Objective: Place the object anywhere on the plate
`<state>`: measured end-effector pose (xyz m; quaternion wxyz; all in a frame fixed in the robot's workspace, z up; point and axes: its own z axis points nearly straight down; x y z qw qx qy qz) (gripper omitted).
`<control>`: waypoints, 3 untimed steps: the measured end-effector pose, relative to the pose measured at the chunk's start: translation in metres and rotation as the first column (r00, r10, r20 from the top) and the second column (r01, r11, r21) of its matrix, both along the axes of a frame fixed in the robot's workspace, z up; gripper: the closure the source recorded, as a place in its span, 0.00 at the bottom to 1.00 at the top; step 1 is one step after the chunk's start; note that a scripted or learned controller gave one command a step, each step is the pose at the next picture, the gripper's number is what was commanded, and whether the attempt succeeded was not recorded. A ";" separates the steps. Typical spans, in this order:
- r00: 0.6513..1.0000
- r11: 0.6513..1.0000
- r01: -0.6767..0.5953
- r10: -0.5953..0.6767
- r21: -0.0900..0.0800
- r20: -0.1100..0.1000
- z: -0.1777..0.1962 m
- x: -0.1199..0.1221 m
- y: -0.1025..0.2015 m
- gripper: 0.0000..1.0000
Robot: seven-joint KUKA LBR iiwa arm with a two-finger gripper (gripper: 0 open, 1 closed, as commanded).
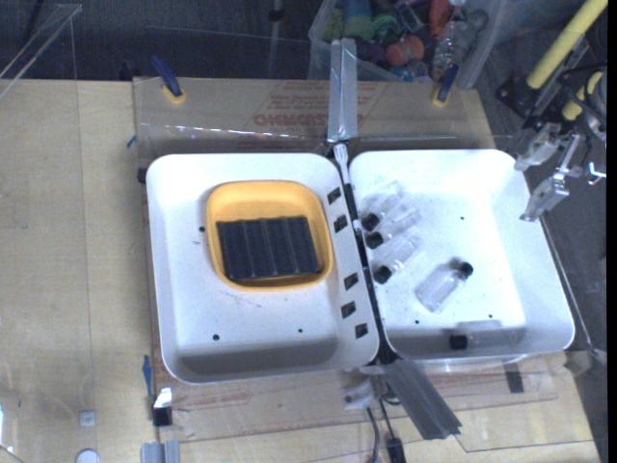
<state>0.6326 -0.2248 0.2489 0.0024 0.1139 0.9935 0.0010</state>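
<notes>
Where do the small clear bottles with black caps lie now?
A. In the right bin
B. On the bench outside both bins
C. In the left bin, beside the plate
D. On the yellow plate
A: the clear bottles lie on the floor of the right bin, while the yellow plate sits in the left bin.

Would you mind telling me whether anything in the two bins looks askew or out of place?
The small clear plastic bottles with black caps lie tipped on their sides in the right white bin, one apart from the cluster. The yellow square plate sits flat in the left white bin.
</notes>
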 end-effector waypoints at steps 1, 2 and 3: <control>0.954 0.954 -0.300 0.300 -0.005 0.005 0.008 0.014 0.003 0.00; 0.969 0.969 -0.245 0.245 -0.002 0.002 0.008 0.005 0.001 0.00; 0.833 0.833 -0.553 0.553 -0.006 0.003 -0.023 0.026 0.004 0.00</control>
